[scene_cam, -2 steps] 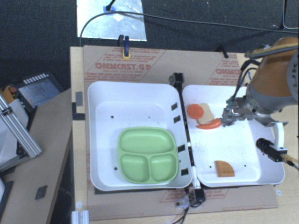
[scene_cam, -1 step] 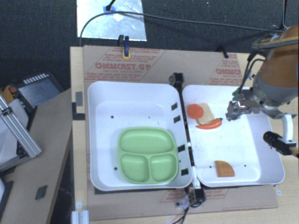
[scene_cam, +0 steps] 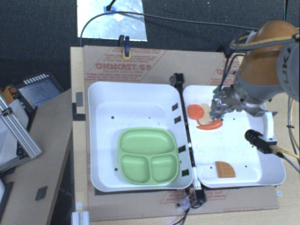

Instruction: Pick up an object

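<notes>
In the right-hand bin (scene_cam: pixel 269 170), near its far-left corner, we found the gripper (scene_cam: pixel 218 110) lowered beside a curved red-orange piece (scene_cam: pixel 209 124) and a round orange disc (scene_cam: pixel 196 111). We could not tell whether the gripper was released or clenched, since the wrist and its cabling hid that part, and nothing could be made out in its grasp. We judged the arm (scene_cam: pixel 269 55) to be placed there because those two pieces were the nearest candidates for a pick, the red-orange piece lying just below the gripper and seemingly touching it or almost so. That piece was the likeliest object of the task, in our judgement; it lay flat on the bin floor, its long axis running roughly left to right across the view, with its ends curling up toward the far side, like a shallow smile. The disc sat just beyond its left end, close enough that the two appeared to touch. A tan wedge-shaped piece (scene_cam: pixel 225 170) rested well apart, toward the near edge of the same bin. The left-hand bin (scene_cam: pixel 101 97) held a green divided tray (scene_cam: pixel 147 154), sitting flat toward the near side, well away from the arm's work.
</notes>
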Robot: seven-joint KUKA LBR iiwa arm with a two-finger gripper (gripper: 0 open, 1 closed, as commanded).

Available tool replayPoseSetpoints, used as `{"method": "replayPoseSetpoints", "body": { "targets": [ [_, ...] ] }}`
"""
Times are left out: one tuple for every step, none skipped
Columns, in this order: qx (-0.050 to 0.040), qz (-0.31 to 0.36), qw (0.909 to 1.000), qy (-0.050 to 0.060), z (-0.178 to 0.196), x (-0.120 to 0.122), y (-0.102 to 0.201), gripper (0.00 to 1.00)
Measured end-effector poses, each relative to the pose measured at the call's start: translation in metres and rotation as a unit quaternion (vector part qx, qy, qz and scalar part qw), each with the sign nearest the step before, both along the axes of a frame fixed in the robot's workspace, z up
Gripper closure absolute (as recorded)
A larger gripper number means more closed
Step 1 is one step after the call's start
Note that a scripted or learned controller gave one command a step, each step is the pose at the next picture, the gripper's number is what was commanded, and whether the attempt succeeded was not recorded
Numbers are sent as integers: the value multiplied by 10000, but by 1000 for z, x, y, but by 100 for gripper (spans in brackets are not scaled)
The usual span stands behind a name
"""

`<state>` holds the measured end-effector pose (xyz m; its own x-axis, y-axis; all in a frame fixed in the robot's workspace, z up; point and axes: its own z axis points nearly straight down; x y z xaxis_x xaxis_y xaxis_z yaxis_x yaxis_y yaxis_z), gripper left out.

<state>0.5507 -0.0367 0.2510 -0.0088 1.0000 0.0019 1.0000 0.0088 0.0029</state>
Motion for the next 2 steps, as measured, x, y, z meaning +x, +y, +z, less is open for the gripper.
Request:
{"method": "replayPoseSetpoints", "body": {
  "targets": [
    [0,1,10000,0,1,6,46,100],
    [0,-4,10000,15,-12,8,92,100]
  ]
}}
